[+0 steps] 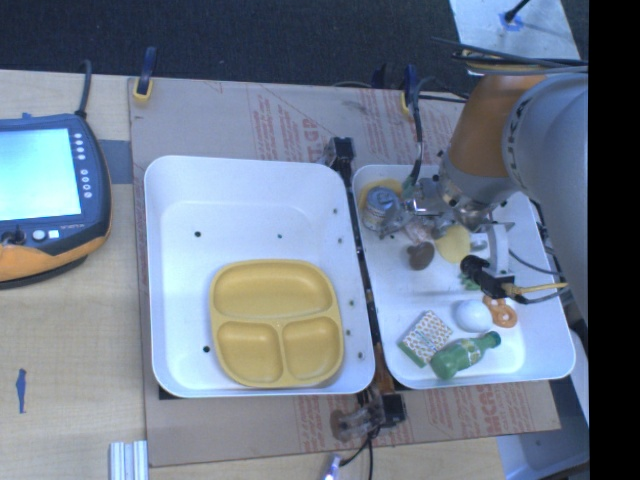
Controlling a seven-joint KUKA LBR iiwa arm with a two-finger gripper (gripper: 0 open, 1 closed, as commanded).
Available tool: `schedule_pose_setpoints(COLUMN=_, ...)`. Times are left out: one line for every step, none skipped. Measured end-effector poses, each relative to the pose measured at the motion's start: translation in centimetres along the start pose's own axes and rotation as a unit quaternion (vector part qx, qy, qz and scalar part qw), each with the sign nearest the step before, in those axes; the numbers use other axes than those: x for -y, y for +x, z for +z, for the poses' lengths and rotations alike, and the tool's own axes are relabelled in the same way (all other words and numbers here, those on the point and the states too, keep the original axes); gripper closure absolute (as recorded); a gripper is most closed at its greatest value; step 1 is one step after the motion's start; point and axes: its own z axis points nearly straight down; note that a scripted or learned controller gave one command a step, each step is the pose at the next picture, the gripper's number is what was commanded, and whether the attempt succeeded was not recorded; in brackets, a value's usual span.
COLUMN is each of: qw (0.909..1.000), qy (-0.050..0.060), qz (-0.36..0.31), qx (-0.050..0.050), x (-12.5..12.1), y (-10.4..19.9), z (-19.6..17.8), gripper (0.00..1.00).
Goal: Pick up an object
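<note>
Claw point(418, 218) low in right bin point(540, 363), grip state unclear, green bottle point(462, 355), patterned packet point(426, 336), no legible writing.

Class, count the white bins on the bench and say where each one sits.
2. The left bin holds a yellow divided tray; the right bin, touching it, holds small objects under the arm.

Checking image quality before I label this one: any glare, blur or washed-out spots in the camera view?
Camera view: lighting is even and soft, shadows faint. The pendant screen is blown out to near white. The white egg nearly blends into the right bin. The items around the gripper are small and soft, hard to resolve. The yellow tray is sharp.
</note>
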Motion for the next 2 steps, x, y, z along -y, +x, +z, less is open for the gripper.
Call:
schedule_pose_setpoints(qw=0.9998, qy=0.02, qz=-0.003, qx=-0.005, x=-2.1, y=-1.0, z=0.6, gripper=0.0)
schedule_pose_setpoints(qw=1.0, qy=-0.003, qz=0.0, qx=0.0, x=-2.9, y=-4.3, z=-9.7, gripper=0.0)
